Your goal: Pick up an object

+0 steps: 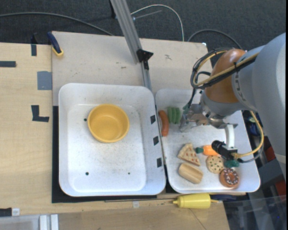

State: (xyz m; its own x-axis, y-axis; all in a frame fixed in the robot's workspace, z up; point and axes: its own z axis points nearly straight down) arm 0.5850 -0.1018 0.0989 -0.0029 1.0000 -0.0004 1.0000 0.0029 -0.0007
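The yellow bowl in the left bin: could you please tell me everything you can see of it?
The yellow bowl is round, plain and evenly coloured, seemingly plastic, with a smooth rim. It stands upright, mouth up, with nothing visible inside. It rests on the floor of the left bin, towards the far side, apart from the walls. Nothing else touches it.

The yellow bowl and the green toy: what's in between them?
In the camera view, bare white bin floor, the bins' rims, then an orange sausage lie between the yellow bowl and the green toy.
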